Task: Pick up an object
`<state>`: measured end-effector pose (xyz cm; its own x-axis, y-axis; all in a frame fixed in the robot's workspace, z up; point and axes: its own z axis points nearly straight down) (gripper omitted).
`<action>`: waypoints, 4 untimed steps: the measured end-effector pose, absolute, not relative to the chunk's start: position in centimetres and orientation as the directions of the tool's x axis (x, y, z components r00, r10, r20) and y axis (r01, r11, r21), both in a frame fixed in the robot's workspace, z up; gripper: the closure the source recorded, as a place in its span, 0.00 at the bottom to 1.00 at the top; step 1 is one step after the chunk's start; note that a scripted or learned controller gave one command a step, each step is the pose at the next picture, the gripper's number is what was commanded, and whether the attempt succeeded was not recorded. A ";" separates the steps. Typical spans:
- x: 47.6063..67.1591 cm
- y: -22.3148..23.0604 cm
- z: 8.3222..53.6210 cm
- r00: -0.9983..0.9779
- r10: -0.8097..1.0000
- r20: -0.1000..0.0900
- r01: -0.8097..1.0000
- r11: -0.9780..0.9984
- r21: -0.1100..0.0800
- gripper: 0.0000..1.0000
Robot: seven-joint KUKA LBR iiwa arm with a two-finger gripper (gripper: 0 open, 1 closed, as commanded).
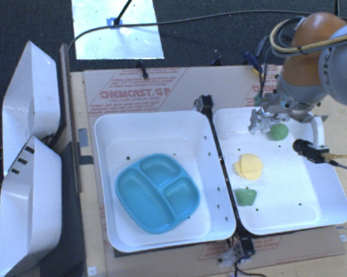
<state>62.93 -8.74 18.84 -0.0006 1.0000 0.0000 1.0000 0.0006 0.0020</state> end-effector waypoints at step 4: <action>59.1 5.8 20.7 -0.004 1.000 0.001 1.000 0.004 -0.002 1.00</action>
